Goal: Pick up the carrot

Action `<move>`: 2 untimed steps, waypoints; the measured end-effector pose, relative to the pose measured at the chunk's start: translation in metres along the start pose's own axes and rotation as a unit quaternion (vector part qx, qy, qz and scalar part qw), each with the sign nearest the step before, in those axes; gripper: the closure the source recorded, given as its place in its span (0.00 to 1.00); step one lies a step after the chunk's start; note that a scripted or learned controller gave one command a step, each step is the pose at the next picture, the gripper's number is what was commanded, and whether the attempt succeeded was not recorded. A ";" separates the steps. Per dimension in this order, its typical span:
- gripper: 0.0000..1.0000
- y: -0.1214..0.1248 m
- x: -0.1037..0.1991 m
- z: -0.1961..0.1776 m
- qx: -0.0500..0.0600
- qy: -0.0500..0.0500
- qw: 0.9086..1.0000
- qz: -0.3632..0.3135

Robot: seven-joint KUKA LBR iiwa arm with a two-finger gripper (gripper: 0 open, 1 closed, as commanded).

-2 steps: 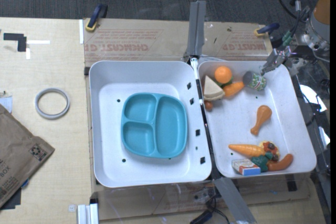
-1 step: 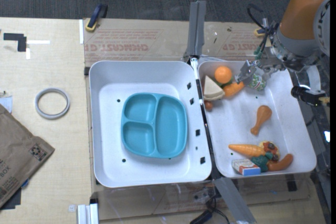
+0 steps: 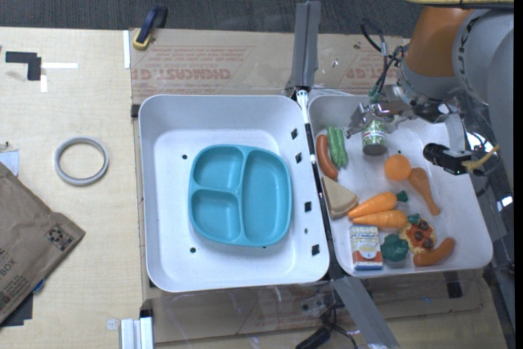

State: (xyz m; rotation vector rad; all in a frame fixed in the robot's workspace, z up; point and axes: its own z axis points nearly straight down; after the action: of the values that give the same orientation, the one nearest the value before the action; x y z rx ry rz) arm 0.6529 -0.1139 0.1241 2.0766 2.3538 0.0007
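Hand (image 3: 374,125) poised over the far end of the right bin (image 3: 482,253), carrot (image 3: 373,204) not yet picked up.

Whether the hand is wide or narrow I cannot tell; nothing shows between its tips. The carrot lies nearer, mid-bin, touching a second orange piece (image 3: 386,218) just beside it and close to the sandwich wedge (image 3: 339,196). My worry is the crowding: a descent slightly off could close on the neighbour instead, or nudge the carrot away against the other toy food.
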 end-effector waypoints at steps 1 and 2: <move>0.00 -0.100 -0.012 0.033 0.002 0.001 1.000 0.010; 0.00 -0.139 0.003 0.032 0.002 0.001 0.999 0.032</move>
State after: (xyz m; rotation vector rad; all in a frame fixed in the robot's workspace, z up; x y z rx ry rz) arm 0.5146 -0.1283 0.0915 2.1529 2.2892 -0.0012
